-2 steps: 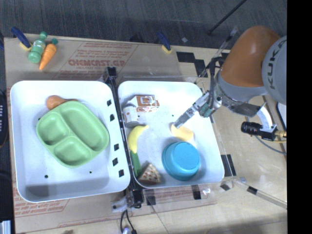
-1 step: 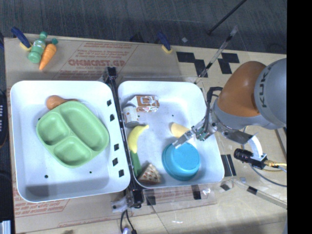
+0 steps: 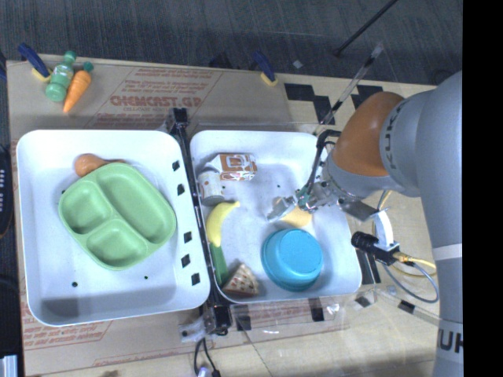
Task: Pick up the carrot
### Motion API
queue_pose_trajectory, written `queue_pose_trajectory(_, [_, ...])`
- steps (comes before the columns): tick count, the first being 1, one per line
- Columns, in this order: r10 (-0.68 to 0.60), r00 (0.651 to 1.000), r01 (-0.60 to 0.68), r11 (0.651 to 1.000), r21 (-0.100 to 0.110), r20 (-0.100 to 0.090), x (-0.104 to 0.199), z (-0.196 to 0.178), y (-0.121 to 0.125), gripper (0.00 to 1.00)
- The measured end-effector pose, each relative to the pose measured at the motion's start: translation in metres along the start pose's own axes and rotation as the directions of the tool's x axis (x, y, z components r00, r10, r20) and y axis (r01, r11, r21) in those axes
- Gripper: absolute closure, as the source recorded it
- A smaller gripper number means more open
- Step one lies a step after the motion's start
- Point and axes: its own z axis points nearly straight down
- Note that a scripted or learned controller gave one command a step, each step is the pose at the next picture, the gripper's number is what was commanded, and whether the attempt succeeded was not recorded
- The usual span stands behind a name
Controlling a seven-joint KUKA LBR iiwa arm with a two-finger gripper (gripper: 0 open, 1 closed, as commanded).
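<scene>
An orange, rounded object [image 3: 89, 163], possibly the carrot, lies in the left bin [image 3: 39, 234] at its back left, partly tucked under the rim of a green divided plate [image 3: 116, 214]. A second toy carrot [image 3: 77, 89] with a green top lies outside the bins on the cardboard at the far left corner. My gripper [image 3: 288, 205] is low in the right bin [image 3: 271, 144], near its middle, just above a blue bowl [image 3: 292, 259] and beside a small yellow piece [image 3: 299, 220]. It is far from both orange objects.
The right bin also holds a banana [image 3: 219, 220], a small can [image 3: 208, 185], a brown-and-white packet [image 3: 236, 166] and a wedge-shaped food toy [image 3: 243, 281]. A green bottle [image 3: 58, 82] sits next to the outside carrot. A raised divider [image 3: 189, 203] separates the bins.
</scene>
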Motion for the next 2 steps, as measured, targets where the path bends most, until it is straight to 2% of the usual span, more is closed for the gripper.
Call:
queue_pose_trajectory(1, [-0.388, 0.922, 0.388, 0.922, -0.004, 0.007, 0.000, -0.087, 0.000, 0.00])
queue_pose_trajectory(2, [-0.301, 0.954, 0.301, 0.954, -0.005, 0.003, 0.005, 0.005, -0.011, 0.00])
